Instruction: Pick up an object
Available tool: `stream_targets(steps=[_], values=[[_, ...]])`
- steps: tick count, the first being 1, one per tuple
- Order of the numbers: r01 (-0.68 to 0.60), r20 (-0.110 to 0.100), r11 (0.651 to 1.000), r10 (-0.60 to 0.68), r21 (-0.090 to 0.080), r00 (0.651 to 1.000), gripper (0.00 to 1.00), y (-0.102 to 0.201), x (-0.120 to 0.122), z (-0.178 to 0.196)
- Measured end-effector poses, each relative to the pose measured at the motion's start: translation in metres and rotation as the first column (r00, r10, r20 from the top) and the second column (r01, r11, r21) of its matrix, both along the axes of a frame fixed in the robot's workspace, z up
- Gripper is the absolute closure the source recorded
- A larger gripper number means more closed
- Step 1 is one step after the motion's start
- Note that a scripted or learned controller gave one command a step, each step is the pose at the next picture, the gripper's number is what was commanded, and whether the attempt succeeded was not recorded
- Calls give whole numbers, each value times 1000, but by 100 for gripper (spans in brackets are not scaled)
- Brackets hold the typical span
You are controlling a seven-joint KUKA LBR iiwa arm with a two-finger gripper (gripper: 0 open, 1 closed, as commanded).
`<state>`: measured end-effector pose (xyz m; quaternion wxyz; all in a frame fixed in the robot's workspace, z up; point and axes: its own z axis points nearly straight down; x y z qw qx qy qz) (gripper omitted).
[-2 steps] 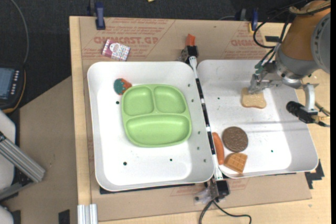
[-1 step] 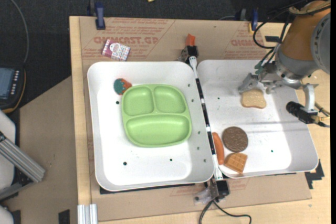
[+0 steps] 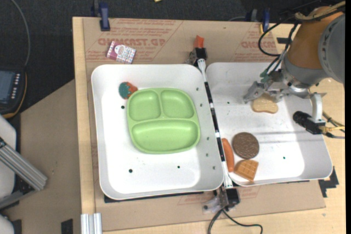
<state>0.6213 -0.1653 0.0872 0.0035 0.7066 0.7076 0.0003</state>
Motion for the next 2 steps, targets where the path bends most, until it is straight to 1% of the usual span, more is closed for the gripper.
stream_targets(steps=[1, 2], values=[[1, 7, 1000, -1, -2, 1000, 100, -1, 2, 13], [2, 6, 1000, -2, -1, 1000, 0, -1, 2, 12]])
